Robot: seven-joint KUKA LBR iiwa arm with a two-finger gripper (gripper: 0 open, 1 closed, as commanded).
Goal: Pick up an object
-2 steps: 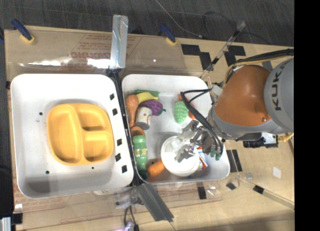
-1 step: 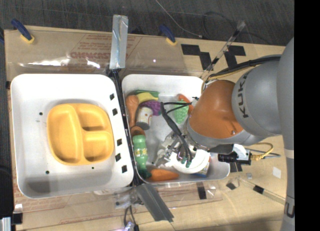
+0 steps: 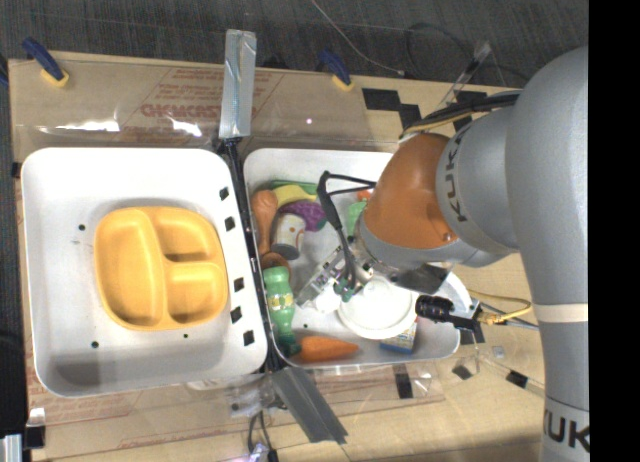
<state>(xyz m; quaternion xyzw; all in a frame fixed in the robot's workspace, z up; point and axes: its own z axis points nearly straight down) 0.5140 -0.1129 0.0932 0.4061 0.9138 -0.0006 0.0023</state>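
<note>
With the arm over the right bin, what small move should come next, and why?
Probably a short descent. The end effector hangs low in the right bin, among a green bottle, a carrot and a white round lid; nothing shows between its fingers.

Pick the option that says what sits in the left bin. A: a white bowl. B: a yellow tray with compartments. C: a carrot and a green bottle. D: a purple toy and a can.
B: the left bin holds a yellow divided tray, while the carrot, green bottle and white bowl lie in the right bin under the arm.
</note>
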